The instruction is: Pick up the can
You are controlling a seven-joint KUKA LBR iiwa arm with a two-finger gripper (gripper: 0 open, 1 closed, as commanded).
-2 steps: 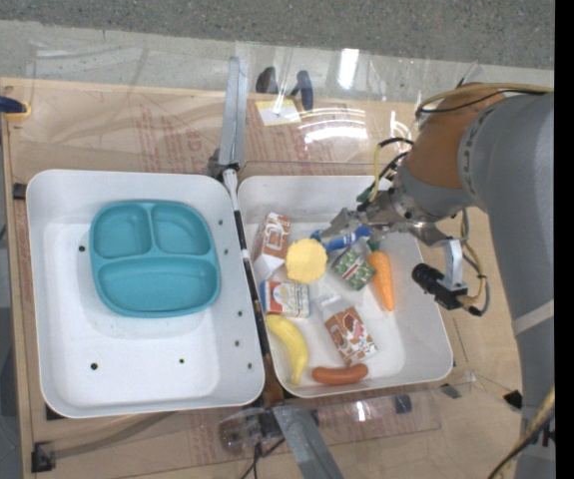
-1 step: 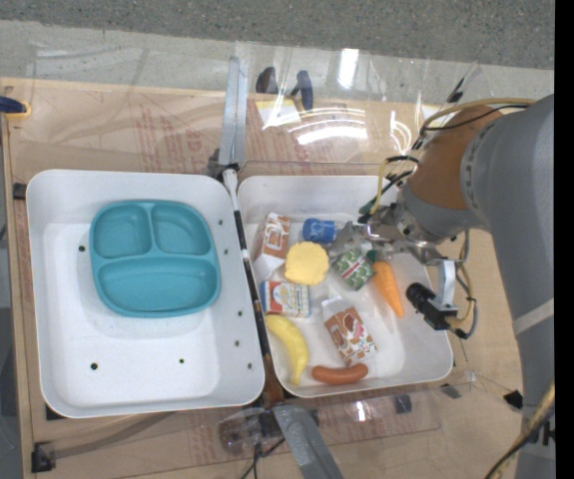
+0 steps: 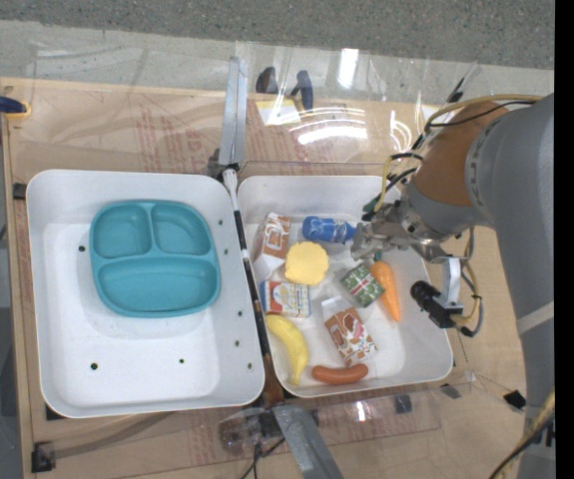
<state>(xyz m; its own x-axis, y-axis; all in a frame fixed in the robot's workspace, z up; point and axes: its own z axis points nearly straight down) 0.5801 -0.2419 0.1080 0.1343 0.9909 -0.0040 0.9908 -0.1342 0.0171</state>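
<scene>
Two white bins side by side on the desk (image 3: 117,118). Left bin (image 3: 57,347) carrying a teal divided plate (image 3: 155,257). Right bin (image 3: 421,352) crowded: blue can (image 3: 324,231) lying on its side near the bin's far edge, touching a round yellow piece (image 3: 306,263) on its near side, with a small carton (image 3: 276,236) just beside it toward the left wall. Gripper (image 3: 369,244) poised just beside the can's right end, over a green-labelled box (image 3: 362,283); opening could not be told, nothing seen held. Orange carrot (image 3: 387,291) against the box. Nearer the front edge lay a second carton (image 3: 288,297), a banana (image 3: 288,343), a red-brown packet (image 3: 350,333) and a sausage (image 3: 339,373).
</scene>
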